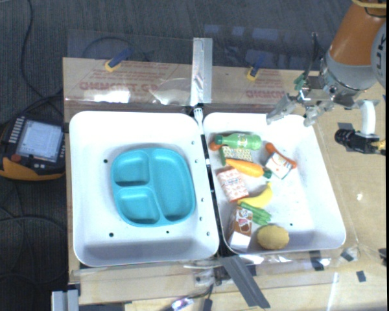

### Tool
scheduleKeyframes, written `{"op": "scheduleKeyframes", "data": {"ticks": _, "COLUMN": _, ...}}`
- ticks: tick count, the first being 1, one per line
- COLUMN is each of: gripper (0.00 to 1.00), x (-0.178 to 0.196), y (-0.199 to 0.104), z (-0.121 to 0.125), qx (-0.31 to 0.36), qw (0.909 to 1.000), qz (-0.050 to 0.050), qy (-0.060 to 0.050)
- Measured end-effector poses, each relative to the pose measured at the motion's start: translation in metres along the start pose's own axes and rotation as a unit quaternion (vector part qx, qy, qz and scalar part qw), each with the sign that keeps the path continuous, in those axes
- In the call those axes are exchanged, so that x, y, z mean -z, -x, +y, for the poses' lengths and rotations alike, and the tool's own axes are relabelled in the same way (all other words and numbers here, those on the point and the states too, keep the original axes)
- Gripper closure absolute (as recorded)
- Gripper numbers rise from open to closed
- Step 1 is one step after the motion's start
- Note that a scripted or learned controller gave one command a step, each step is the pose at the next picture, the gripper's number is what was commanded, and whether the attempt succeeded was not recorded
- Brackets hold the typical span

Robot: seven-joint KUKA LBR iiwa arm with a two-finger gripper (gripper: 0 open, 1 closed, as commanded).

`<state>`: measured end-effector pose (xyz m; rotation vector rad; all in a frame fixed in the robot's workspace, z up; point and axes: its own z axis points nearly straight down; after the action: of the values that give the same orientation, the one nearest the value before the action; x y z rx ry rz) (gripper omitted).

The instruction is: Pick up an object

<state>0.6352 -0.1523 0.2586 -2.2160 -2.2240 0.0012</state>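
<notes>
My gripper [292, 114] hangs over the back rim of the right bin [324, 193], open, with nothing between its fingers [275, 113]. Just in front of it in that bin lie a green bottle [241, 140], an orange carrot [249, 168] and a small white-and-red carton [280, 166]. Further forward are a red-and-white box [232, 184], a yellow banana [263, 196], a green vegetable [255, 212], a brown carton [242, 225] and a brown round fruit [273, 236]. All of them sit in the bin's left half, apart from the gripper.
The left bin [91, 232] holds a blue divided plate [152, 185]. A cardboard sheet [136, 83] runs behind both bins. An orange-and-black handheld pendant [29, 148] lies on the floor at the left. The right bin's right half is bare white.
</notes>
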Motion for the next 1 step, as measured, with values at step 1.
{"op": "scheduleKeyframes", "data": {"ticks": 1, "gripper": 0.0, "x": 0.0, "y": 0.0, "z": 0.0, "qx": 0.0, "qw": 1.0, "qz": 0.0, "qy": 0.0}}
